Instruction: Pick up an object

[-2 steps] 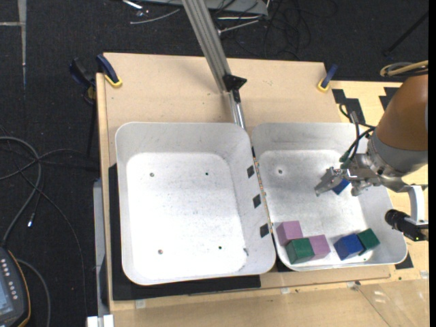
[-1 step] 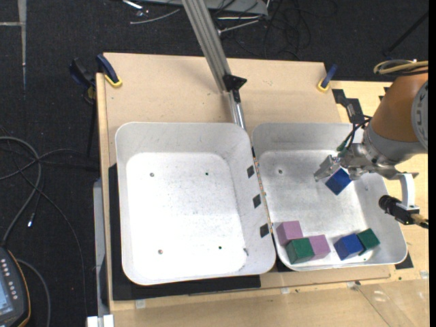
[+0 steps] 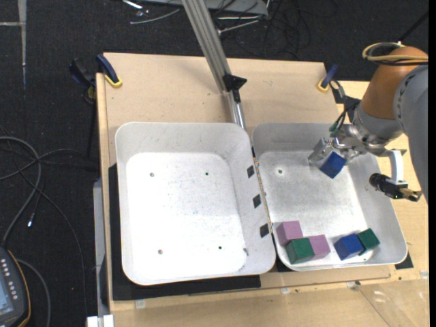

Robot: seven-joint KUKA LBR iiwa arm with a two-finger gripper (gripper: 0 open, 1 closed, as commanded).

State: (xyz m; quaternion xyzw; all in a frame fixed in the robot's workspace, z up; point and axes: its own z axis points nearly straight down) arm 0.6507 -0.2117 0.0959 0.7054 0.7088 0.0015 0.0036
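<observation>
Arm [image 3: 402, 101]: cut off by the right edge, past the orange band.
Blue cube [image 3: 332, 165]: top tucked under the gripper [image 3: 332, 150].
Fingers: too small to tell their spread.

A: Where is the open floor in the right bin [image 3: 381, 216]?

B: The middle and the left part. The arm [image 3: 398, 101] overhangs its upper right corner, with the gripper [image 3: 332, 155] and a blue cube [image 3: 332, 165] in its fingers above the upper floor.

A: Obstructions along the near wall?

B: A row of five blocks: pink [image 3: 289, 231], green [image 3: 299, 250], pink [image 3: 318, 245], blue [image 3: 348, 245], green [image 3: 368, 239]. The first three touch; so do the last two.

A: The left bin [image 3: 129, 203]?

B: Bare floor throughout. A metal pole [image 3: 208, 36] slants in over the bench's far edge toward the seam between the bins.
</observation>
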